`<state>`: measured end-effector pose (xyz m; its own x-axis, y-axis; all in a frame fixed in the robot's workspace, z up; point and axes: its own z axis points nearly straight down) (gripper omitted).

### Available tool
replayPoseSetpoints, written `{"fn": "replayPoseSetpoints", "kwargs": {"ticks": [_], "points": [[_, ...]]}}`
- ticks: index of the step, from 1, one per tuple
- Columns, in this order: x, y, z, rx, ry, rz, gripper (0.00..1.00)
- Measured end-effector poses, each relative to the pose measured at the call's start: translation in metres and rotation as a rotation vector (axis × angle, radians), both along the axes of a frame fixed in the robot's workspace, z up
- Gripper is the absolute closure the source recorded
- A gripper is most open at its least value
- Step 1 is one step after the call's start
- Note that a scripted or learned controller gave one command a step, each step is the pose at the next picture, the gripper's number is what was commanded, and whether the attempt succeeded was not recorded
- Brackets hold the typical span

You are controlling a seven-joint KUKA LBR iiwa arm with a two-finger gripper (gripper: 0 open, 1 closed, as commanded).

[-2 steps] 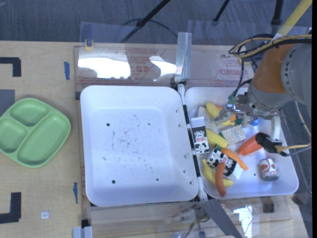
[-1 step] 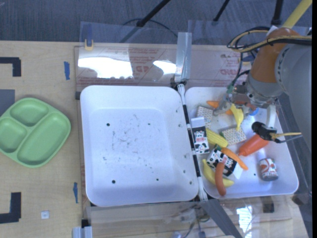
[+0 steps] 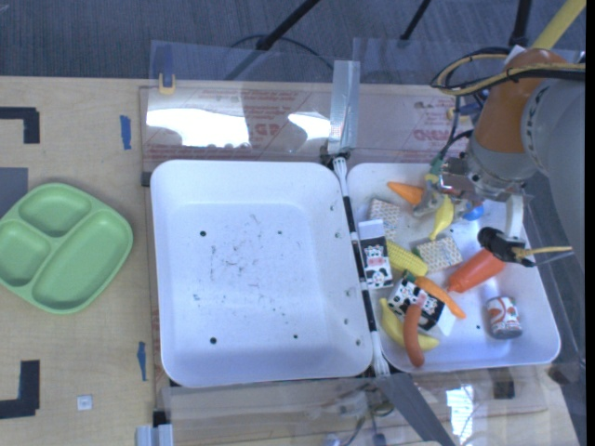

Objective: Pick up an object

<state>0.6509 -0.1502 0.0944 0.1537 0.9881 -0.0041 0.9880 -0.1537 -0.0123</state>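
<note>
From the camera above, my arm reaches in from the right, its orange band just above the wrist, bent down over the far end of the right bin. My hand sits low over that bin's back corner, close beside an orange carrot and a yellow banana; I cannot tell whether it is clenched or released, or whether it touches either one. The things to pick from lie crowded in the right bin: a second carrot, a small can near the front right, a black-and-white patterned box against the divider, and more yellow and orange pieces toward the front. The left bin lies beside it. A green divided plate rests on the tabletop, well apart to the left.
</note>
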Motion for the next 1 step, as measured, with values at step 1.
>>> {"fn": "replayPoseSetpoints", "kwargs": {"ticks": [1], "points": [[0.0168, 0.0457, 0.0994, 0.002, -0.016, 0.192, 1.0]]}}
